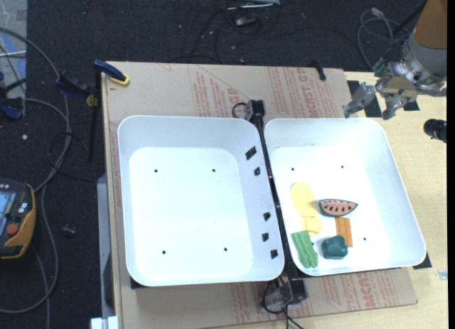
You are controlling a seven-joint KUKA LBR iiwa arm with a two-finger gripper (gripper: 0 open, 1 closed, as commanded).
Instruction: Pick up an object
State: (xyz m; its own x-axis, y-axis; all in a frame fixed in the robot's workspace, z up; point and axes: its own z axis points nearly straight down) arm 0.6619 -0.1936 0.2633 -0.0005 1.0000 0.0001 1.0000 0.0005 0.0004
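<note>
Looking down from the fixed camera, two shallow white bins sit side by side on a brown cardboard-covered bench (298, 82); the left bin (135, 143) shows bare white floor, and the right bin (377, 143) holds a small cluster of toy foods toward its near left part.

Within that cluster, a pale yellow piece (304, 203) lies nearest the divider between the bins; just to its right lies a watermelon slice (337, 207), red with dark seeds and a green rind; below the slice an orange strip (344, 231) lies lengthwise, and a dark green rounded piece (334, 248) sits at the strip's near end, touching or almost touching it; a lighter green ridged strip (305, 249) lies to the left of that, below the yellow piece.

The arm comes in at the upper right, its orange band above a grey wrist; the gripper (387, 101) hangs over the bench just beyond the right bin's far right corner, well apart from the toy foods; its two fingers stand spread with nothing between them.

Outside the bench, cables trail over dark carpet, and a yellow-and-black handheld unit (15, 217) lies at the left edge.
</note>
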